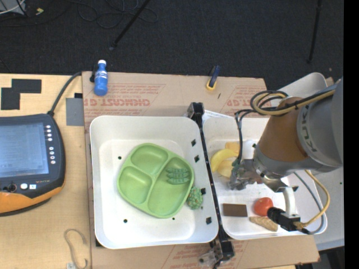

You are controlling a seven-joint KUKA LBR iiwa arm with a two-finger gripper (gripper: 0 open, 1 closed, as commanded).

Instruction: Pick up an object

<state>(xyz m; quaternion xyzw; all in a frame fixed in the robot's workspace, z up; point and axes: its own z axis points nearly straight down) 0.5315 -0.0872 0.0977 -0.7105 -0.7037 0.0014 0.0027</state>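
Cardboard bench, left bin (106,217) — green plate (140,185), right bin (247,235) — tomato (262,206), gripper (240,179)

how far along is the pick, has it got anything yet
Done: the arm has reached into the right bin. In hand: the tool sits low beside the yellow object, with nothing visibly gripped. Left: grasping and lifting; the brown block and red ball lie untouched.

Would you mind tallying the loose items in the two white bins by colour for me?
Green: 3, a divided plate, a toy on it and a second toy beside its rim
Yellow: 1, a piece next to the gripper
Red: 1, a round item
Brown: 1, a flat block
Tan: 1, a small stick
Total: 7
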